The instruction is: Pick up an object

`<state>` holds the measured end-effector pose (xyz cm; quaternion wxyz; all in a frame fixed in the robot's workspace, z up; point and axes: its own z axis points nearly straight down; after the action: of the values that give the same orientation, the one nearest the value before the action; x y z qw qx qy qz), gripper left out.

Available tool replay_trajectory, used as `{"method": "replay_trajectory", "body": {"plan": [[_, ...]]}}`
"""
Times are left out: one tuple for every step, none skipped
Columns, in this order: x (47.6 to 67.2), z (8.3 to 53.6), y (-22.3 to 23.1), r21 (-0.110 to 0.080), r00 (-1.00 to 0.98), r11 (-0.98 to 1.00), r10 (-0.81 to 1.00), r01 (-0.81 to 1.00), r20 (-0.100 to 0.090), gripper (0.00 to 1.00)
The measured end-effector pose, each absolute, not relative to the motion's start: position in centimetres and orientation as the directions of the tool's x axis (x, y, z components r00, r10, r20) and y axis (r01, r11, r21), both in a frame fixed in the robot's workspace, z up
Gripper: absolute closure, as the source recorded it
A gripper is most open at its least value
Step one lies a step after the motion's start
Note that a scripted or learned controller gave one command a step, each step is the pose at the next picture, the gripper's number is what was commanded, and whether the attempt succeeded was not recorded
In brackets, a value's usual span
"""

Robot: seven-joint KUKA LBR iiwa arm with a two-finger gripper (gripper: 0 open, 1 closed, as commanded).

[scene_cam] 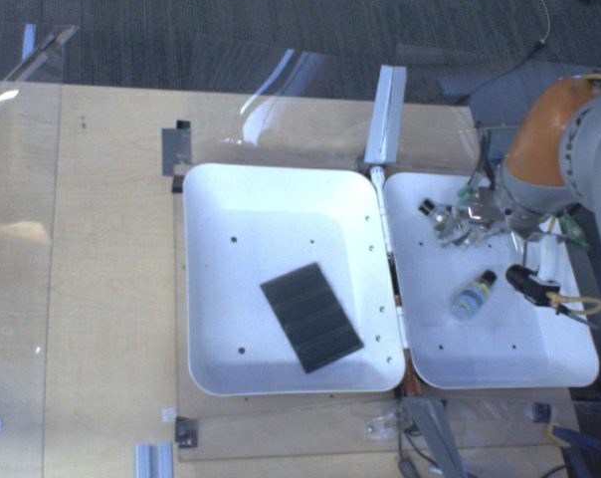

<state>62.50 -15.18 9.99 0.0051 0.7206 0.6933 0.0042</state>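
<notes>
My claw [458, 222] hangs in the right bin [579, 361], its opening impossible to judge. The small bottle [473, 297] lies just below it; I should descend centred, straddling its narrow width.

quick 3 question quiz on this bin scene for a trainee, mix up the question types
1. True or false: the dark ribbed rectangular pad lies in the right bin.
2. Which bin is the claw over?
A. left bin
B. right bin
C. neither
3. Fill in: the small bottle with the dark cap lies ____ the claw, on the bin floor.

Key
1. False; it lies in the left bin.
2. B
3. apart from (nearer the camera, not between the fingers)
</notes>
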Motion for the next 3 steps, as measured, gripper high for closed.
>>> {"method": "replay_trajectory", "body": {"plan": [[65.7, 15.5, -11.5, -0.013, 0.056, -0.056, 0.998, 0.998, 0.002, 1.00], [66.0, 23.1, -8.1, 0.008, 0.061, -0.061, 0.998, 0.998, 0.000, 1.00], [66.1, 24.3, -8.0, 0.013, 0.053, -0.053, 0.999, 0.999, -0.002, 1.00]]}}
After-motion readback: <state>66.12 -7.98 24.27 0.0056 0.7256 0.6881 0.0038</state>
